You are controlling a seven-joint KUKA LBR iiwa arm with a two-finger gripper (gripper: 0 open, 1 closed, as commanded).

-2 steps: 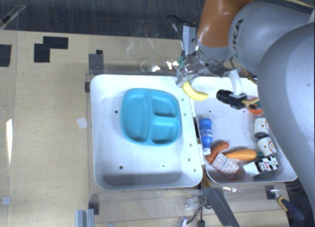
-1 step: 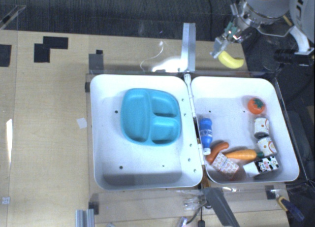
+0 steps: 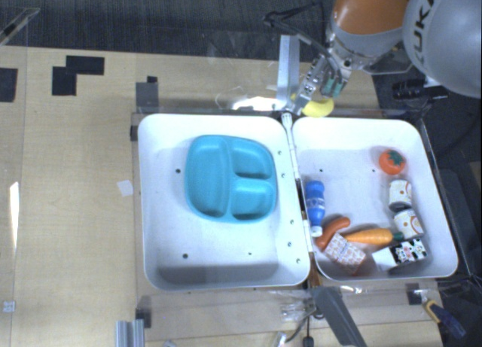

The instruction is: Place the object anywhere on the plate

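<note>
— White bins; what lies nearest?

— Toys crowd the right bin (image 3: 433,187): a carrot (image 3: 369,237), a sausage (image 3: 332,230), a blue bottle (image 3: 313,201). The left bin (image 3: 154,187) bears a blue plate (image 3: 230,177).

— And farther back?

— The gripper (image 3: 320,91) hangs at the bins' far rim, fingers closed on a yellow object (image 3: 319,107), well apart from the plate.

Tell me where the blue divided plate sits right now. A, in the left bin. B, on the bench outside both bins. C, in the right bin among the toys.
A: the blue plate lies flat on the floor of the left bin, while the toys such as the carrot are in the right bin.
</note>
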